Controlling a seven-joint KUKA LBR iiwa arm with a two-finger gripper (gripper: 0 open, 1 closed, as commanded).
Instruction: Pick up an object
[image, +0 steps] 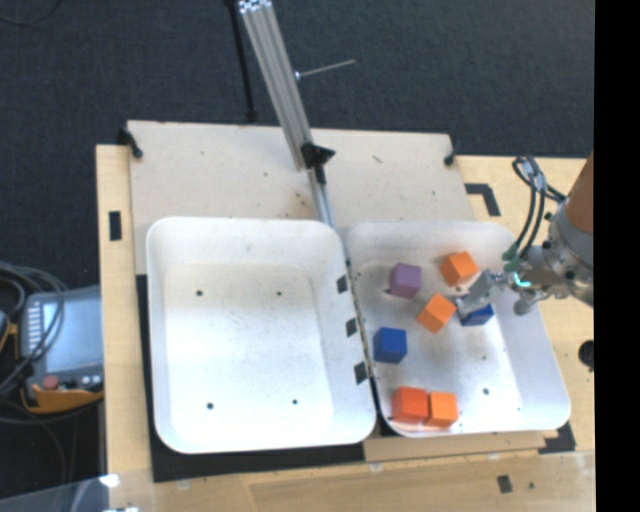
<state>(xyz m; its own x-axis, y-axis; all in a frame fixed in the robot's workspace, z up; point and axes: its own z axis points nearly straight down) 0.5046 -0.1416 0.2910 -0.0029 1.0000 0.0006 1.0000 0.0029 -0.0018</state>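
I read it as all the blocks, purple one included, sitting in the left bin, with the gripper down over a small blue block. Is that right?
Not quite: the blocks are in the right bin, not the left. The camera view shows the purple block there with the orange and blue ones. The rest stands: the gripper is down over a small blue block.

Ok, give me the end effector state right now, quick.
End effector: low in the right bin, right at a blue block; whether it grips that block cannot be told.
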